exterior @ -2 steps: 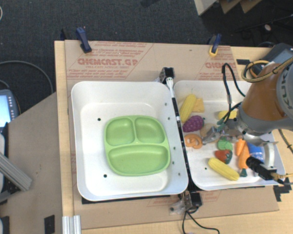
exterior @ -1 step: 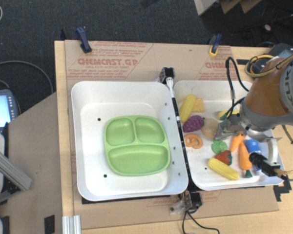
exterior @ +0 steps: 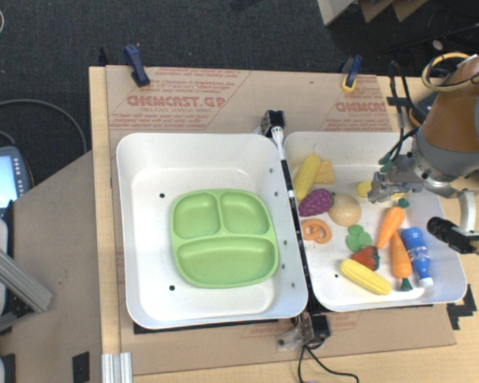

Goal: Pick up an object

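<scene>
The right bin (exterior: 327, 144) holds several toy foods: a yellow corn cob (exterior: 306, 175), purple grapes (exterior: 316, 202), a beige potato (exterior: 345, 211), a pretzel (exterior: 315, 230), broccoli (exterior: 357, 237), a strawberry (exterior: 367, 256), a second corn cob (exterior: 366, 277), two carrots (exterior: 389, 224) (exterior: 400, 257) and a blue bottle (exterior: 416, 253). My gripper (exterior: 385, 185) hangs over the bin's upper right part, just above the upper carrot and right of the potato. I see nothing held between its fingers.
The left bin (exterior: 144, 166) carries a green divided plate (exterior: 222, 237). A black clip (exterior: 273, 122) sits where the bins meet at the back. Blue clamps (exterior: 136, 64) (exterior: 351, 72) hold the cardboard's far edge. The arm's grey body (exterior: 451, 134) looms over the bin's right side.
</scene>
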Motion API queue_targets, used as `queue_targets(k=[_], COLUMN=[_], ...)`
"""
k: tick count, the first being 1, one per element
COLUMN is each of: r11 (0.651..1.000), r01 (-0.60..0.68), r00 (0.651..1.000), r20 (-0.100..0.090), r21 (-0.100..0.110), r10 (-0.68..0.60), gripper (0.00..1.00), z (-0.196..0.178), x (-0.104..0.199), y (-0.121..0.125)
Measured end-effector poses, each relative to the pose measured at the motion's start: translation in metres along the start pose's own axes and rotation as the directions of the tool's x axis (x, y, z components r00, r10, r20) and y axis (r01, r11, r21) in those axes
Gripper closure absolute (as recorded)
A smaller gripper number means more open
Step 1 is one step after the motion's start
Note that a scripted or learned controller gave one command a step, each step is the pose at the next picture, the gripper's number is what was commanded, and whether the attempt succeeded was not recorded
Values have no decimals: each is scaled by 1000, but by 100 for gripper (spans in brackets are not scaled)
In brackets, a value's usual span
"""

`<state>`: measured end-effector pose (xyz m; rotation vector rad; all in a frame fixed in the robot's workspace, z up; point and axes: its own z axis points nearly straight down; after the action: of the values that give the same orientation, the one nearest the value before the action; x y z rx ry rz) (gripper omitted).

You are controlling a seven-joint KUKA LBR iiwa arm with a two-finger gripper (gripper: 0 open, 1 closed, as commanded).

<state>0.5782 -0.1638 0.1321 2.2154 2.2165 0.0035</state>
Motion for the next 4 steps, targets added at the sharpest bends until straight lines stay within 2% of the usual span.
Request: queue_targets(k=[1,2,3,4], r11=[1000,1000,1000,1000], r01=[6,0,-1,-2], r00=[1000,1000,1000,1000], r20=[0,-6,-1,-1], r21=[-12,18,3,4], r10=[-6,0,1,2], gripper=[100,100,100,100], z=[-123,16,-25,-21], x=[28,21,6,-10], y=[67,86,89,89])
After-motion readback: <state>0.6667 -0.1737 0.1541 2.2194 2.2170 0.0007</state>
